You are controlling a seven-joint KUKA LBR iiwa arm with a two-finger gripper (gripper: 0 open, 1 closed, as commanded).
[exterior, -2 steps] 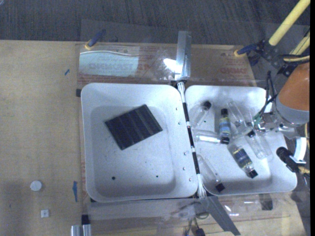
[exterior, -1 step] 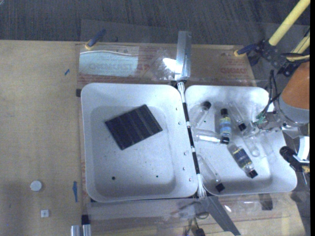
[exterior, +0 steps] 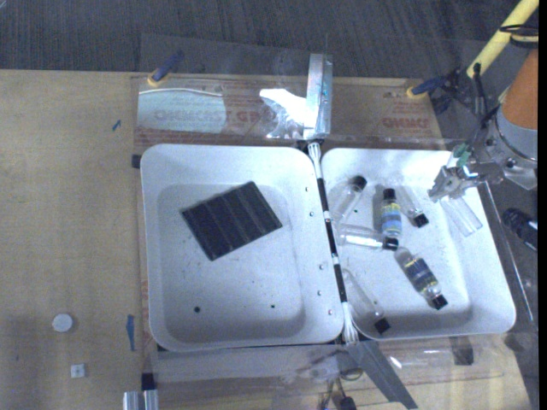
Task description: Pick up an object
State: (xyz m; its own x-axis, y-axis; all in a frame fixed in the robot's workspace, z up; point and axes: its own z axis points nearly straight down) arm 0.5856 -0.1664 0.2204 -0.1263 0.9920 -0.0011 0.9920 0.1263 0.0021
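Glossy white plastic bins (exterior: 171, 178), matt wooden bench (exterior: 60, 186)

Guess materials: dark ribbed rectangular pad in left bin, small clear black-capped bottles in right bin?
Dark ribbed rectangular pad: probably rubber or foam, matte; parallel ridges, no glare. Small clear black-capped bottles: clear plastic or glass, glossy; the bin floor shows through them and they catch highlights. Which one is unclear.

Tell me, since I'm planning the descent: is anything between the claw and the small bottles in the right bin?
Nothing visible. The claw hangs over the right bin at its upper right rim, and the nearest bottle lies uncovered on the floor to its left.
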